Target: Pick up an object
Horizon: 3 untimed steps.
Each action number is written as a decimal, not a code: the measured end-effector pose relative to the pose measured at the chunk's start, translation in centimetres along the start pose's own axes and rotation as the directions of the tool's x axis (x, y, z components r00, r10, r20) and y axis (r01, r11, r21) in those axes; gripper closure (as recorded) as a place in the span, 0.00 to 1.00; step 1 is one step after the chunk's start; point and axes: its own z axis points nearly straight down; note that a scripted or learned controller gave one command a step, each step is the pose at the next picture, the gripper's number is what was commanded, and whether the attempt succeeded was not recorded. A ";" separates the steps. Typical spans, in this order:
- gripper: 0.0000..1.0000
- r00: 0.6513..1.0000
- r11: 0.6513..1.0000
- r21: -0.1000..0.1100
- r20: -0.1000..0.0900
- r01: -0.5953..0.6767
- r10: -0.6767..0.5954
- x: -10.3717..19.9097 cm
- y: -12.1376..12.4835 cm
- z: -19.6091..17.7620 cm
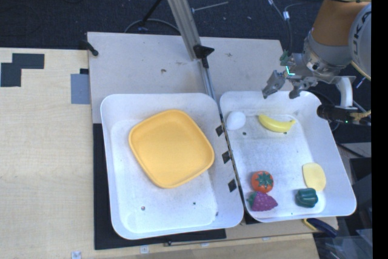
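Nearest the gripper, we find a yellow banana [276, 124] lying flat in the far part of the right bin [332, 148], its long axis running roughly left to right across the view, with the curve sagging toward the near side and both tips turned slightly up toward the far rim. Just to its left, near the bin's far left corner, sits a small white egg-shaped object [235, 121], apart from the banana. Toward the near end of the same bin we see a red tomato [262, 181] with a green top, a purple bunch of grapes [263, 201] touching or almost touching it from the near side, a dark green pepper [307, 198] further right, and a pale yellow flat piece [314, 175] just beyond the pepper. Above the far rim of this bin hangs the gripper [288, 87], its two fingers spread apart with nothing between them, clear of the banana below. The grey arm with its orange section [339, 12] rises toward the upper right. In the left bin [121, 130] we note a yellow square plate [171, 147], turned somewhat diagonally to the bin walls. A metal rail [185, 12] slants down from the top toward the gap between the bins.
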 end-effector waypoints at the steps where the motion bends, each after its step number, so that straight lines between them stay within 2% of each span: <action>1: 0.00 1.000 1.000 0.000 0.000 0.000 0.000 0.0 0.0 0.0; 3: 0.00 1.000 1.000 0.006 -0.001 0.000 0.000 0.0 -0.3 12.7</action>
